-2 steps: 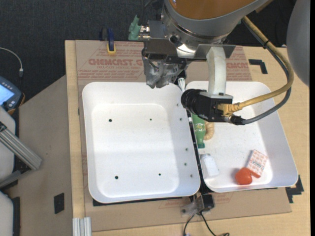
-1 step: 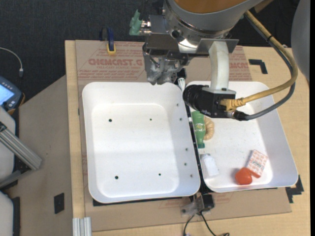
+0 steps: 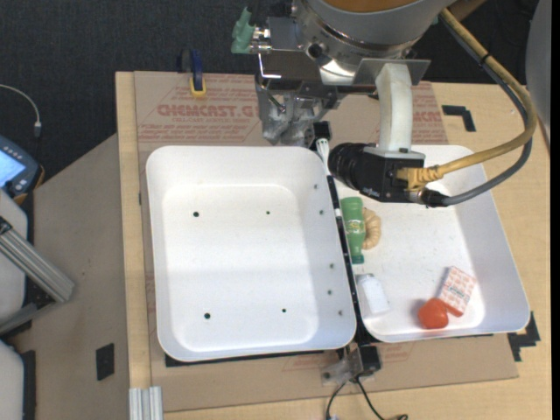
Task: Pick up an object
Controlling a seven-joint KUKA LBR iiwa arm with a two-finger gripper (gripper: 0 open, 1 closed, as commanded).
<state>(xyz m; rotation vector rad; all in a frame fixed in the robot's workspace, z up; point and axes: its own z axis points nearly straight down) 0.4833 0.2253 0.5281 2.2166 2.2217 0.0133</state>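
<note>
The right bin (image 3: pixel 490 234) holds several objects. A green bottle (image 3: pixel 353 226) lies along its left wall, with a tan piece (image 3: pixel 374 231) touching it. Nearer the front lie a small white item (image 3: pixel 374 294), a red ball (image 3: pixel 433 314) and a pink-and-white box (image 3: pixel 458 289). My gripper (image 3: pixel 291 121) hangs over the far edge of the bench, behind the seam between the two bins, well away from all of these objects. I see nothing in it.
The left bin (image 3: pixel 162 234) sits beside the right one on a cardboard sheet (image 3: pixel 140 129). A black cylinder (image 3: pixel 376 171) with a yellow cable hangs off the arm over the right bin's far corner. A blue clamp (image 3: pixel 197 73) stands at the back left.
</note>
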